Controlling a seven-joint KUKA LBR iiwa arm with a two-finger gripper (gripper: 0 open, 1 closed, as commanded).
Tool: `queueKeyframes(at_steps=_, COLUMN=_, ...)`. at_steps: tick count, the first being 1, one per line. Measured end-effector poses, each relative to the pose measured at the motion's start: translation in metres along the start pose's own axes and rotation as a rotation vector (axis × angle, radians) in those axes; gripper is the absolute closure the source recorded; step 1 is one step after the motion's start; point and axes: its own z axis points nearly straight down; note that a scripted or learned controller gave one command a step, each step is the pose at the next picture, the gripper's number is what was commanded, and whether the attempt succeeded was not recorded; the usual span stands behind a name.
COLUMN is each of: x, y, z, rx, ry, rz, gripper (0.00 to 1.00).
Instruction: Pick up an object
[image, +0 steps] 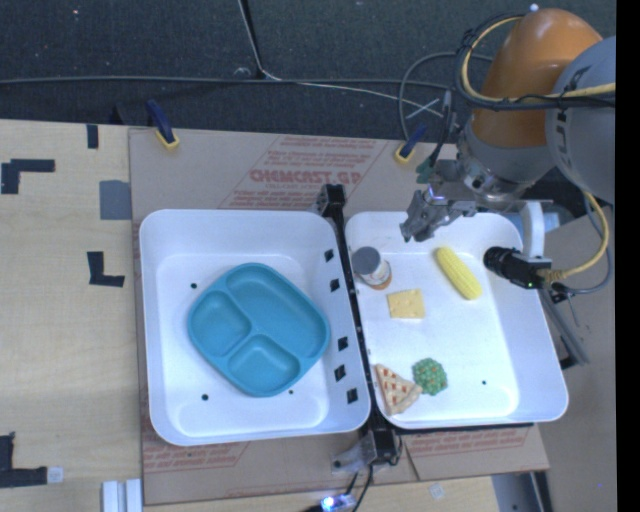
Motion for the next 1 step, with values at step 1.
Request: queueKeyframes(at_steps=1, x=0.0493, y=0.0048, z=0.0016, rx=0.001, ry=0.000, rz=0.000, gripper=1.00)
